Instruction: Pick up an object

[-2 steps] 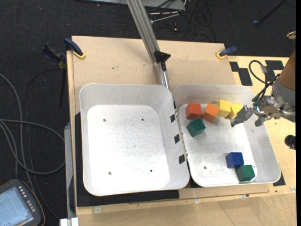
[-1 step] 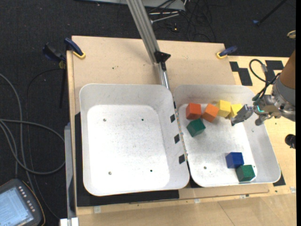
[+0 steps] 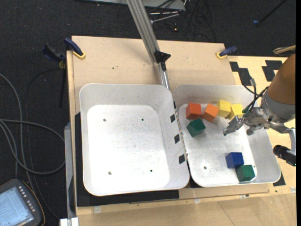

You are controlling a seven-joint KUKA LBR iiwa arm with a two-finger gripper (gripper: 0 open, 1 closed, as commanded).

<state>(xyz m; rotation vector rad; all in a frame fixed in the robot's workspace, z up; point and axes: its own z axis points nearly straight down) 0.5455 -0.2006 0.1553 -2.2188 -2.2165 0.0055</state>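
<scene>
Seven blocks (image 3: 210, 112) lie in the right bin (image 3: 263, 175), where the tool (image 3: 239, 126) hangs spread, grasping nothing.

floor (image 3: 33, 22) – dark carpet, cables | bench (image 3: 122, 62) – tan board, clamped corners

Both bins, the left bin (image 3: 127, 140) and the right bin (image 3: 214, 164), were white with fine dark speckles. In the right bin lay two orange blocks (image 3: 193, 110) (image 3: 211, 112), two yellow blocks (image 3: 225, 108) (image 3: 236, 110), two green blocks (image 3: 195, 126) (image 3: 245, 173) and a blue block (image 3: 234, 159). The bench (image 3: 122, 62) was pale tan. The arm (image 3: 284, 91) showed orange above grey.
</scene>
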